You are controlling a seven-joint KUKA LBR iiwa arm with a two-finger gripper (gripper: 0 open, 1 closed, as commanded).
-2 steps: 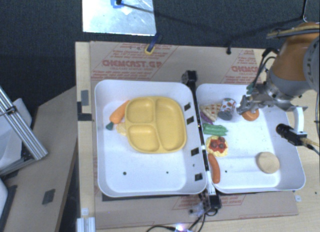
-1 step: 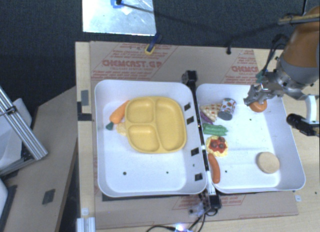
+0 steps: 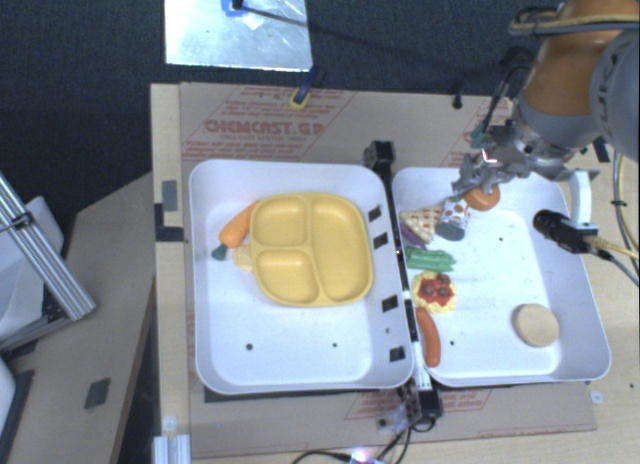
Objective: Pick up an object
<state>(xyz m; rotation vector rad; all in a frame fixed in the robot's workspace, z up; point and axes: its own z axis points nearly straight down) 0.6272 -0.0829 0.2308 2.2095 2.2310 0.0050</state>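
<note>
My gripper [image 3: 472, 184] hangs over the far left part of the right bin [image 3: 575, 287]. Just below and left of it is a small red-and-white can [image 3: 455, 216], tilted, touching or very close to the gripper tip. I cannot tell whether the can is held. An orange round thing [image 3: 486, 198] lies right beside the gripper. A pizza slice [image 3: 421, 223] lies left of the can, and a green pea pod [image 3: 430, 259] sits in front of it.
Along the right bin's left wall lie a red-and-yellow toy food [image 3: 437, 292] and a sausage [image 3: 428, 336]. A tan round cookie [image 3: 537, 324] sits front right. The left bin [image 3: 215, 342] holds a yellow divided plate [image 3: 305, 249] and a carrot [image 3: 236, 225].
</note>
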